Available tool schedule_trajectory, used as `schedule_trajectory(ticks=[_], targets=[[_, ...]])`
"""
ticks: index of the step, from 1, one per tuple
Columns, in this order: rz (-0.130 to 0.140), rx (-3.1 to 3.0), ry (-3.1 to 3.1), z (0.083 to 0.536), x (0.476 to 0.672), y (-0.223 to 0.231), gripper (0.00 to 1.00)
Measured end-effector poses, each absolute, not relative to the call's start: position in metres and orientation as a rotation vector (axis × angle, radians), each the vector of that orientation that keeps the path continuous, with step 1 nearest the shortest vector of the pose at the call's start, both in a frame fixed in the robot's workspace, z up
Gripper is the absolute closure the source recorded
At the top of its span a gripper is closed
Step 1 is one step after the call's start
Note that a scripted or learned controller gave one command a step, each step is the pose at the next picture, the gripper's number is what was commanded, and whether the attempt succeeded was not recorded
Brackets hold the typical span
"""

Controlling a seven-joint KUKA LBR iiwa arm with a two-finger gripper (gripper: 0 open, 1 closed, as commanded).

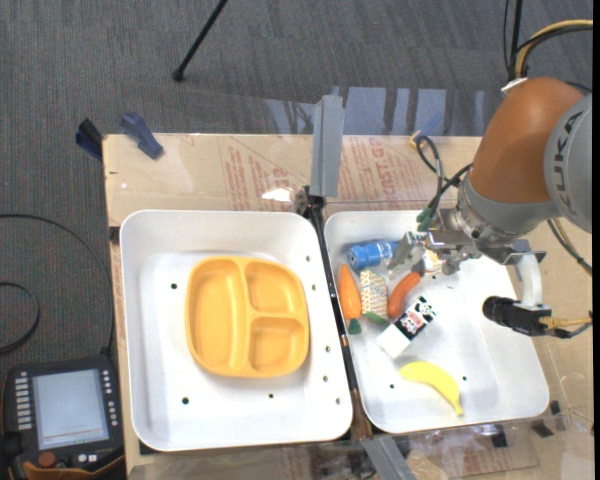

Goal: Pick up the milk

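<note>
The milk [408, 327] is a small white carton with black cow spots. It lies tilted on its side near the middle of the right bin [500, 388]. My gripper [429, 252] hangs above the bin's back part, up and slightly right of the carton and apart from it. Nothing is visibly held in it. An orange carrot-like piece [404, 288] lies between the gripper and the carton.
A blue bottle [369, 254], a second carrot [349, 291], a patterned packet [373, 290] and a yellow banana [432, 383] share the right bin. The left bin [150, 398] holds a yellow divided plate [247, 315]. A tablet [65, 408] lies off the bench, lower left.
</note>
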State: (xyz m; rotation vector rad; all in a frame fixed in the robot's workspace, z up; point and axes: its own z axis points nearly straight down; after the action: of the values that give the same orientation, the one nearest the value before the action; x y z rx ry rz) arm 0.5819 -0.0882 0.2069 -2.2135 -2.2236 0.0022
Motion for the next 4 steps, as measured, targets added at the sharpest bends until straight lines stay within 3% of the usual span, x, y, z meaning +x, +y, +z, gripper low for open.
schedule_trajectory(ticks=[1, 2, 3, 4], targets=[[0.000, -2.033, -2.392, 0.087, 0.600, -0.131, 0.00], [0.009, -2.162, -2.268, 0.086, 0.642, -0.113, 0.00], [0.000, -2.311, -2.123, 0.087, 0.600, -0.114, 0.00], [-0.001, -2.314, -2.117, 0.097, 0.600, -0.114, 1.00]])
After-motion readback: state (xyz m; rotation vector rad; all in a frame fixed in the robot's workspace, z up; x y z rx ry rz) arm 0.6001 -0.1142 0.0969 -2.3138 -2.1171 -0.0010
